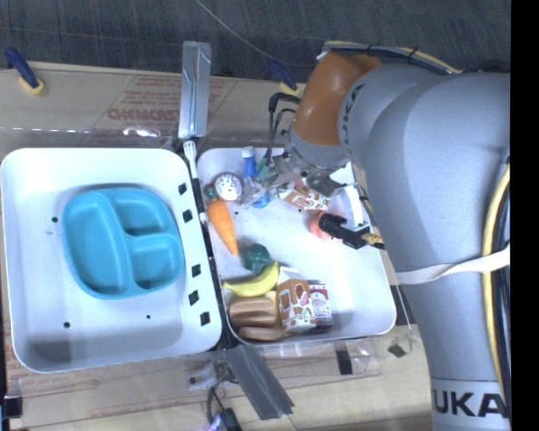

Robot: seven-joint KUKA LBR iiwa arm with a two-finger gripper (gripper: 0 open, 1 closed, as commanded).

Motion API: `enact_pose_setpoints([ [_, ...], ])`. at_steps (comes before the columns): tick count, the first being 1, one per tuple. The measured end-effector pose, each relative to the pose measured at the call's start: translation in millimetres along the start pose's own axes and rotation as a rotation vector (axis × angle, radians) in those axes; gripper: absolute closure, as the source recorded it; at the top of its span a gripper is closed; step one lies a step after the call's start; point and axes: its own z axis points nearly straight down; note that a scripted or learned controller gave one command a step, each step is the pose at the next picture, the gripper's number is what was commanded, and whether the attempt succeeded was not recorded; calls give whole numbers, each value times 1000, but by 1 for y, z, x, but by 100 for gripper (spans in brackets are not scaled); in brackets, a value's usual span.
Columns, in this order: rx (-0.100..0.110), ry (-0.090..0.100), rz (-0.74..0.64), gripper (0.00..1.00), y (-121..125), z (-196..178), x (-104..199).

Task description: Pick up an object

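Objects for picking crowd the right bin (382,308), beside a left bin (27,241) holding a blue divided tray (121,241). The grey arm (431,196) reaches over the right bin's far end, its gripper (274,173) low among small items; whether the jaws are spread or pressed together cannot be told. Banana (256,283), carrot (223,225) and a printed packet (304,305) lie nearer. A clean grasp likely means centring on one item, clear of neighbours and the bin wall.
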Motion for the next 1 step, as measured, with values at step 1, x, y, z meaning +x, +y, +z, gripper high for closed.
enact_pose_setpoints([
  [1, -29, -1, 123, 100, 19, -99, 54],
])
